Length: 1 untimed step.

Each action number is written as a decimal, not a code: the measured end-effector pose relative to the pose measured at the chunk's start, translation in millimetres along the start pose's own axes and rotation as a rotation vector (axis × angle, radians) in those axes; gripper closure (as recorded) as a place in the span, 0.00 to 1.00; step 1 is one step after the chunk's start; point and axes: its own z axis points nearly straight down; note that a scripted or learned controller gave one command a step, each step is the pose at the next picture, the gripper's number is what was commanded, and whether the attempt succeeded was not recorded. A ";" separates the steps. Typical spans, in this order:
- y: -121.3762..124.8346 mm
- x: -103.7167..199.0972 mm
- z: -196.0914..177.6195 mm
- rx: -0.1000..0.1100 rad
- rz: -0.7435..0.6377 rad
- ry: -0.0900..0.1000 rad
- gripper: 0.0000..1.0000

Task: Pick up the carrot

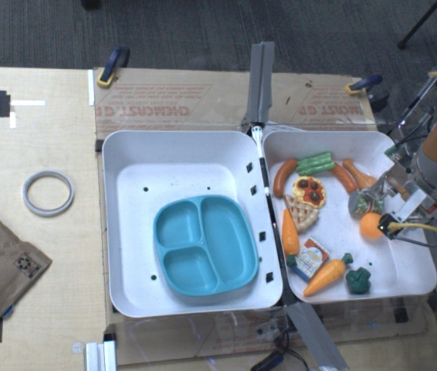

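White plastic walls frame both bins below me, and from the camera view I reach in from the right, over the right bin (pixel 404 284). My gripper (pixel 374 201) hangs near that bin's right wall, its tip low among the toys, just above a round orange fruit (pixel 370 226). Whether my fingers are spread or pressed together I cannot tell; the tip is a small blur against the clutter, and nothing shows between them that I could call a hold.

The carrot (pixel 325 277) lies near the bin's front edge, tilted, its thick end up and to the right where its green top sits, its point down and to the left. It is well apart from my gripper. Just beside it on the right sits a dark green broccoli piece (pixel 358 280), and just to its left a small printed box (pixel 309 258). A second orange carrot-like piece (pixel 289 234) stands along the bin's left wall. Farther back lie a waffle (pixel 303 215), a small pizza (pixel 309 191), a green pod (pixel 315 163) and several sausages (pixel 282 178).

The left bin (pixel 126 230) holds a blue divided plate (pixel 204 244). On the bench to the left lies a tape ring (pixel 49 192).
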 end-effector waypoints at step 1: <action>-21.7 -7.6 21.3 -0.002 -0.486 -0.016 0.00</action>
